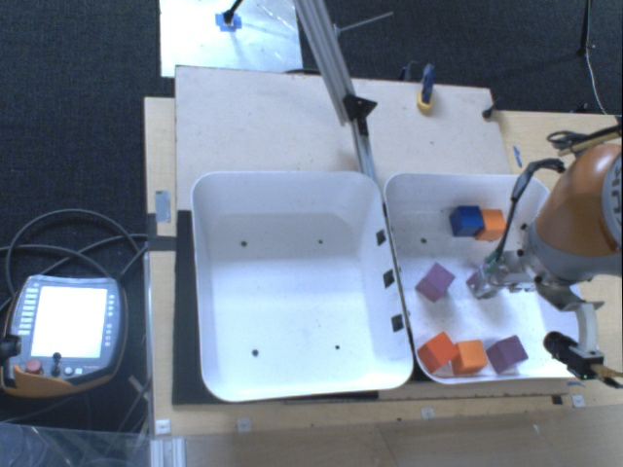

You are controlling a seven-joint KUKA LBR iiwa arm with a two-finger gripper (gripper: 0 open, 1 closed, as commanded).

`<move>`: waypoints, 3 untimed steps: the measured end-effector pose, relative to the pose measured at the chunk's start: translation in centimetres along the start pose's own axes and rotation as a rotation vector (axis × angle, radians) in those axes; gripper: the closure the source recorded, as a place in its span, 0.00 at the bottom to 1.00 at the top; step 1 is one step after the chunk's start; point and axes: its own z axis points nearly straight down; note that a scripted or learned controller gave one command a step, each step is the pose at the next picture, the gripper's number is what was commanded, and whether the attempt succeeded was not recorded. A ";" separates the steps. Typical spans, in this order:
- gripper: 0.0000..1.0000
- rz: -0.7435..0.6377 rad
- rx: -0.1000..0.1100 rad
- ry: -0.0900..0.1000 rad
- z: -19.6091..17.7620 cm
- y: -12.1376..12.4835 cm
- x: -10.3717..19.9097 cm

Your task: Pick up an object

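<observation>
My claw [484,285] hangs low in the right bin [404,197]; whether it is apart or together I cannot tell. The nearest purple cube [435,282] lies just to its left.

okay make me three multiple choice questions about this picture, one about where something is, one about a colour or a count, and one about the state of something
1. Which bin holds the blocks?
A. the left bin
B. the right bin
C. both bins

2. How many purple blocks lie in that bin?
A. two
B. four
C. none

3. How does the blue block sit against the orange block beside it?
A. stacked on top of it
B. touching it side by side
C. far apart from it

Answers: 1 B, all blocks lie in the right bin, none in the left bin. 2 A, one purple block mid-bin and one at the near edge. 3 B, the blue block rests against the orange block.
</observation>
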 end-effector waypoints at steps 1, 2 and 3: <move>1.00 -0.002 0.018 0.008 -6.3 0.8 -0.1; 1.00 -0.002 0.018 0.008 -11.5 1.2 -0.2; 1.00 -0.007 0.025 0.013 -10.8 1.5 5.5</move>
